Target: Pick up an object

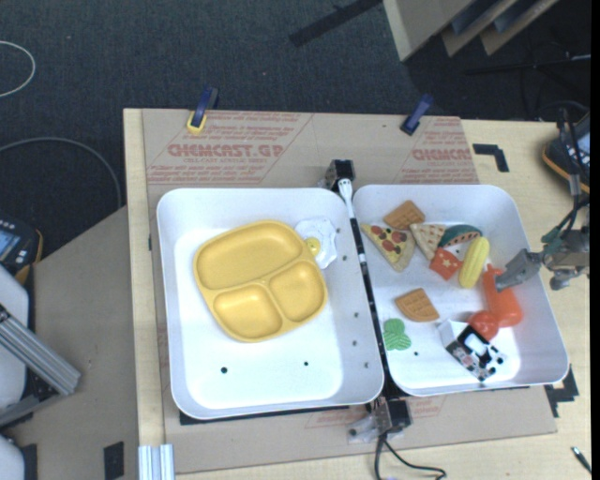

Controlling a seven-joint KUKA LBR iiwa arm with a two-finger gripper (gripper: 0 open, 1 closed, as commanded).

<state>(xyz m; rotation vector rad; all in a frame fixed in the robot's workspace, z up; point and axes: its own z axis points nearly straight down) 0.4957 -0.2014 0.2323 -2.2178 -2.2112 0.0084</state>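
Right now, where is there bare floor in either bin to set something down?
The left bin has the most room: a wide strip between the yellow plate and its near rim, plus its far-left corner. The right bin is crowded with toy food; only a small patch sits between the cracker and the orange toy.

From my remote seat I look down on the pale wooden surface (141,281), covered by a cardboard sheet (309,145) printed with red lettering and pinned at its far edge by a yellow clamp (199,114) and a blue clamp (416,114). Dark grey carpet (112,56) lies beyond, with a thin cable (23,58) looping at left. Light-coloured furniture (469,23) stands top right. Lighting is even.
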